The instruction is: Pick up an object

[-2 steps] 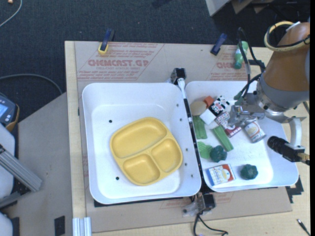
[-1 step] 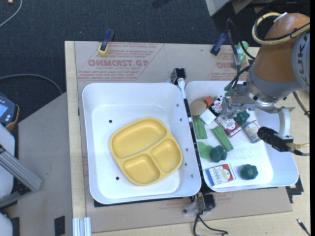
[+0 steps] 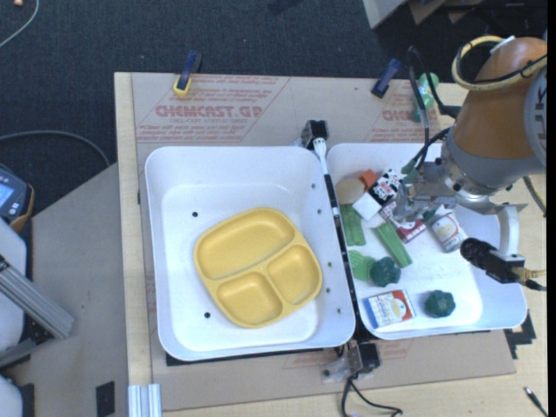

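Bench [image 3: 226,107] surface of brown board, printed with red lettering, is bearing two shallow white bins of smooth moulded plastic with rounded corners. The left bin [image 3: 174,181] is holding a yellow divided tray [image 3: 257,266], glossy, rounded-rectangular, with three compartments; its long axis is running from upper left to lower right. The right bin [image 3: 486,307] is holding a scatter of small objects. The grey arm [image 3: 499,115], with its orange band, is reaching in from the right and hanging over the upper middle of the right bin. The gripper [image 3: 408,205] is sitting low among the clutter there; whether its fingers are apart or together cannot be told, and nothing is visibly lying between them.

Objects under and beside the gripper: a white block [image 3: 367,207] near the bin's upper left, a green flat strip [image 3: 354,228] running roughly top to bottom along the divider, a second green stick [image 3: 393,243] slanting from upper left to lower right, and a small jar with a red-and-white label [image 3: 446,231] lying tilted just right of the gripper. Nearer the front edge are lying a dark green knobbly lump [image 3: 383,272], a small red-and-white carton [image 3: 388,307] lying flat, and a second, smaller dark green lump [image 3: 440,303], well apart from the gripper.
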